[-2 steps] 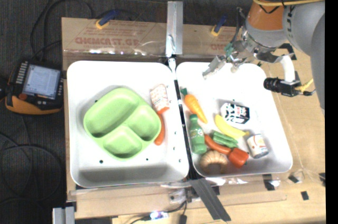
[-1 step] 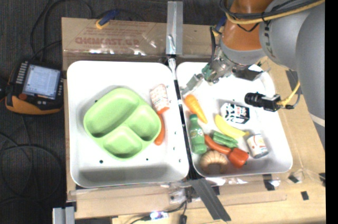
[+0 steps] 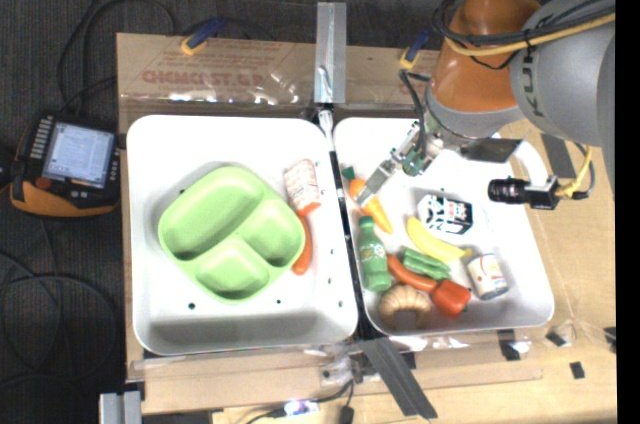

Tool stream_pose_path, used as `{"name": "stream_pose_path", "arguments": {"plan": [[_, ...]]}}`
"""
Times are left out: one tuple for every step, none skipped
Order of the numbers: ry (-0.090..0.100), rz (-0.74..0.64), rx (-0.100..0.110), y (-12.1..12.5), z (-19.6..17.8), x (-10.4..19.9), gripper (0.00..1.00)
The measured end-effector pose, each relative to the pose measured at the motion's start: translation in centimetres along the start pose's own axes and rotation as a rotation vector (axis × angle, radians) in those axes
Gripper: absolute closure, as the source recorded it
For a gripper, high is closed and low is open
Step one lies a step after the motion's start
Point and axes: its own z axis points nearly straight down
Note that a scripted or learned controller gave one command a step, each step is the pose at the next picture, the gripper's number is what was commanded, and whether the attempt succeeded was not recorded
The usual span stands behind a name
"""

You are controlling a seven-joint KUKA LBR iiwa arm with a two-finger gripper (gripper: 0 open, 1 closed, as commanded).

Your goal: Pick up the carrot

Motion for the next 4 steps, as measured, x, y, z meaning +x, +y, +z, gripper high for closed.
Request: {"name": "stream_pose_path", "arguments": {"plan": [[0.000,-0.150,0.000,-1.6,0.0,1.5,0.00],[-0.001,-0.317,-0.001,-3.1,5.8,-4.2,0.00],[-0.012,-0.631,-0.005,-2.2,9.2,-3.6,0.00],[-0.015,-0.628,-0.012,-2.1,8.3,-3.7,1.00]]}}
